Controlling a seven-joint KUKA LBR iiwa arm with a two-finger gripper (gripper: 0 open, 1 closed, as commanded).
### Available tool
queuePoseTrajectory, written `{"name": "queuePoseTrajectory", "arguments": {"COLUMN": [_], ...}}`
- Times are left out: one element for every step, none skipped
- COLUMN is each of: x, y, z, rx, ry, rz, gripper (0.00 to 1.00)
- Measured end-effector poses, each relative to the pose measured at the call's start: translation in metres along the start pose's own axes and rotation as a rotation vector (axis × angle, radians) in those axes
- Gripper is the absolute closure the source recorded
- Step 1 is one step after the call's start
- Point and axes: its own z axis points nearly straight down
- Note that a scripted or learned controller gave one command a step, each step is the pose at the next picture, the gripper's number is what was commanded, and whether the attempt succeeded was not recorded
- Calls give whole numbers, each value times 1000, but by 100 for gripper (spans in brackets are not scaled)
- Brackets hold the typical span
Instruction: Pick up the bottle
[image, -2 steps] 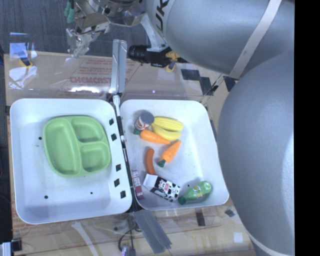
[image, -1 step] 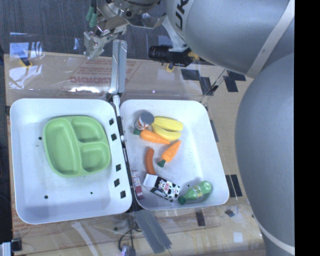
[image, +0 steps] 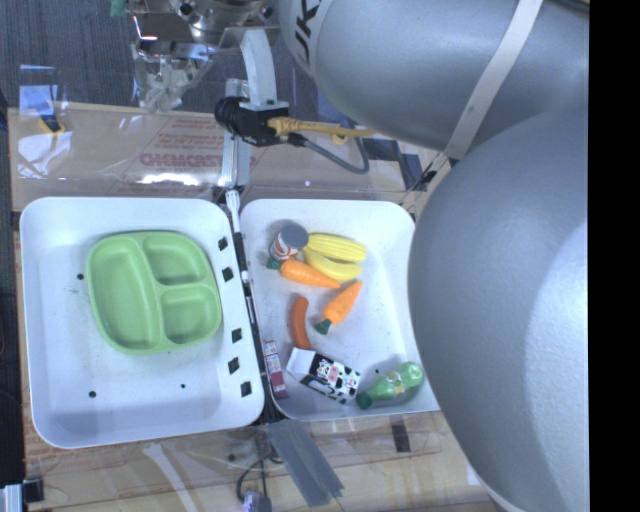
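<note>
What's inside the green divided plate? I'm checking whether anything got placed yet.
The green divided plate in the left bin shows only its bare compartments. Whatever lies beneath the plate is covered.

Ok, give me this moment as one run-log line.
bottle: lying in right bin, near corner | beside: cow-print carton | arm: above right bin

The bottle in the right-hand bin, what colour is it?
Green, a darker cap end and lighter body. The bottle shows best in the camera view, at the bin's near edge.

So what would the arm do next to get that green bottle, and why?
Probably swing down toward the right bin's near corner: the green bottle lies on its side there, beside the cow-print carton. The grey arm looms high over that bin, touching nothing.
</note>
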Motion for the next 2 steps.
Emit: {"name": "queuePoseTrajectory", "arguments": {"x": [-27,-11], "y": [-21,-4], "z": [187,-4], "rx": [13,-4], "ry": [-3,2], "rz": [202,77], "gripper": [100,100]}}
